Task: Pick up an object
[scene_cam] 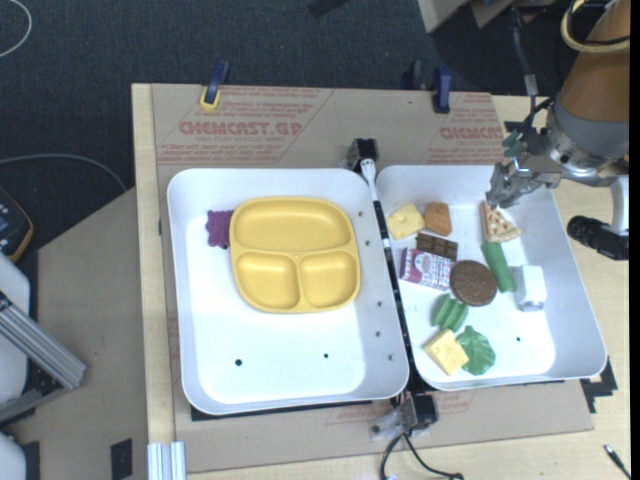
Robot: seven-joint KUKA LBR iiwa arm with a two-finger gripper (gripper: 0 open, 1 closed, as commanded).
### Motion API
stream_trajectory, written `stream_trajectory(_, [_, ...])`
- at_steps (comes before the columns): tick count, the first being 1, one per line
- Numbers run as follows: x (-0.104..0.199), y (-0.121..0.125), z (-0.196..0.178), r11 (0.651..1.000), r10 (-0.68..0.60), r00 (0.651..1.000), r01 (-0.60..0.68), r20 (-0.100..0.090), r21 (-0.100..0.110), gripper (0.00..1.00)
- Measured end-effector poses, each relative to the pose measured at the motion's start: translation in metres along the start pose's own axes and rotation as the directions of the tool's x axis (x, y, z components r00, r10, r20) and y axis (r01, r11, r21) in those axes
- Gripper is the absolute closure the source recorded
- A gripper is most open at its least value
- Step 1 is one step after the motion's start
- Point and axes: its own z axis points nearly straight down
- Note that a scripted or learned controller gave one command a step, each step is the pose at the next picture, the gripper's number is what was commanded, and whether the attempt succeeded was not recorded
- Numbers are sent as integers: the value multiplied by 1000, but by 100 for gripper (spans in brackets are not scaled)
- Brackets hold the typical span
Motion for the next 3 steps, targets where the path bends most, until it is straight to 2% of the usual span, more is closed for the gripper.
stream_trajectory(2, [114,17,13,1000,-1,1000,1,0,0,100])
stream_trajectory(3, [162,31,11,1000,-1,1000,1,1,-5,100])
